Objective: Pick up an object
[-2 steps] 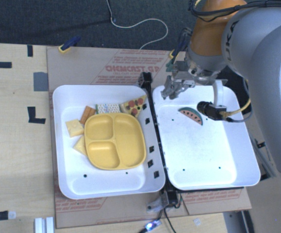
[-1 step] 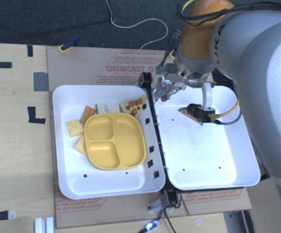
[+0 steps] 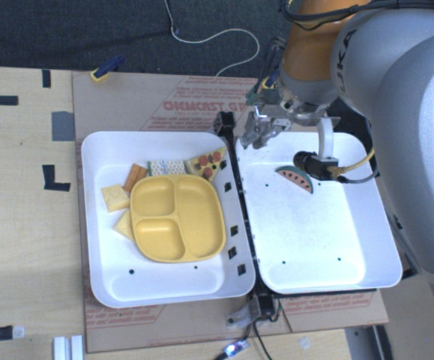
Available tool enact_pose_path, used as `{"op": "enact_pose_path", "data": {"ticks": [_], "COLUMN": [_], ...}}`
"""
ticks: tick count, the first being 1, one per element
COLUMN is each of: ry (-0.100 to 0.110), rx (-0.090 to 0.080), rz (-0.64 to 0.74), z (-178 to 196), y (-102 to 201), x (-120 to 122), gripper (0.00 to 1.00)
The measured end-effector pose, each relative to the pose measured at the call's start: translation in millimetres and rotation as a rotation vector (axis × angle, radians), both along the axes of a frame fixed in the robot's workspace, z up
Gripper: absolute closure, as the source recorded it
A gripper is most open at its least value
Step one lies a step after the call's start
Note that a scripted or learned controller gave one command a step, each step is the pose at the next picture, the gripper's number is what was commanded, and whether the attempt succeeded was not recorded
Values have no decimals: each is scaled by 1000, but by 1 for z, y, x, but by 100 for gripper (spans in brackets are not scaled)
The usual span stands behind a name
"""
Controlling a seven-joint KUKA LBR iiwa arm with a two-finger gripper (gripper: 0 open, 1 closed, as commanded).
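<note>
So the grey KUKA arm with the orange band (image 3: 318, 21) is reaching in from the right. Its two-finger gripper (image 3: 260, 132) is hanging over the far left corner of the right shallow white bin (image 3: 329, 280), just beside the wall where it is meeting the left shallow white bin (image 3: 100, 201). That spot is too blurry to tell how far open the gripper is, or whether it is gripping anything at all.

The closest candidate for the pick is the small red-and-green toy watermelon slice (image 3: 295, 178). It is lying flat on the right bin's floor, near the gripper but clearly apart from it, off toward the arm's side and a bit nearer the camera. The left bin is holding the yellow plastic divided plate (image 3: 178, 217), with the tan cracker pieces (image 3: 115, 197) tucked along its left edge and the colourful toy pizza slice (image 3: 208, 162) sitting at its far edge.

This is probably the approach step, with the pick itself not yet done. The next move is likely calling for the gripper to get over the slice, line up across its narrow width, and go right down to the bin floor, since something that thin and flat is leaving very little to grab.
</note>
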State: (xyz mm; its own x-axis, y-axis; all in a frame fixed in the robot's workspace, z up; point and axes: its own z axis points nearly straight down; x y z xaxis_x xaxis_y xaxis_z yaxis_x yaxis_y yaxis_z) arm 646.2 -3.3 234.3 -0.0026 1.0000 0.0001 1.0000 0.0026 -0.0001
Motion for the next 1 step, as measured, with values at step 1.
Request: {"op": "enact_pose_path", "data": {"ticks": [1], "ry": [1], "rx": [-1], "rz": [0], "z": [-1], "y": [-1], "x": [3], "gripper": [100]}}
